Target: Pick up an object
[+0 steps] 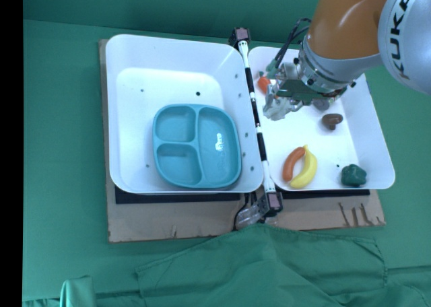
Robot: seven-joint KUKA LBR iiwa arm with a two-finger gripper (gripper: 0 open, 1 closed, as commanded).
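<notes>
The gripper [277,107] hung low in the right bin [377,137], near a small red piece [263,84] by the divider; whether its fingers were spread or closed could not be told. The piece looked light, smooth and rounded, likely best pinched across its middle.

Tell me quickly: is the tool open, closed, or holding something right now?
Tool: cannot be told. It hangs low over the right bin, near the bin's far left corner, and nothing is visibly between its tips.
</notes>
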